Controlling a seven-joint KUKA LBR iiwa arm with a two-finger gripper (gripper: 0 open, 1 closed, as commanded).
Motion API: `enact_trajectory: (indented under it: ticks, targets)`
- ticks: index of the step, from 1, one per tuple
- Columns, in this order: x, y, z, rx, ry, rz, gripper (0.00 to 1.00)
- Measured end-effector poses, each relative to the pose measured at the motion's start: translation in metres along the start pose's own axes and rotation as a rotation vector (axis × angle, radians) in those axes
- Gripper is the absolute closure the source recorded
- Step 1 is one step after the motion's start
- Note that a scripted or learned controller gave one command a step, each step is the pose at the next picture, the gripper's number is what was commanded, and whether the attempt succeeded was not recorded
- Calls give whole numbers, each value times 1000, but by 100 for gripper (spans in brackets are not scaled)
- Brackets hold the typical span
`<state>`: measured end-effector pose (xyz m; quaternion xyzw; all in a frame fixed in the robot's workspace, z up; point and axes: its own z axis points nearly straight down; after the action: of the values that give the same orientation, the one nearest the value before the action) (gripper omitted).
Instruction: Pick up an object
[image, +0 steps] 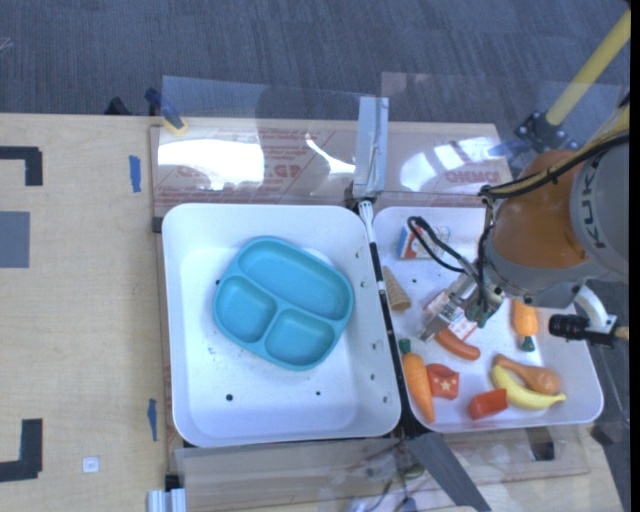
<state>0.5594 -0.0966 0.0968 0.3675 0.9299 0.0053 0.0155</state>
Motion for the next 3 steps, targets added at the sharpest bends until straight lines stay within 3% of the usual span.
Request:
enact_trajectory:
  ticks: [1, 2, 3]
  targets:
    - [2, -2, -1, -1, -2, 133, 0]
    - [23, -27, -2, -2, -10, 167, 0]
    - [22, -25, -14, -5, -9, 165, 100]
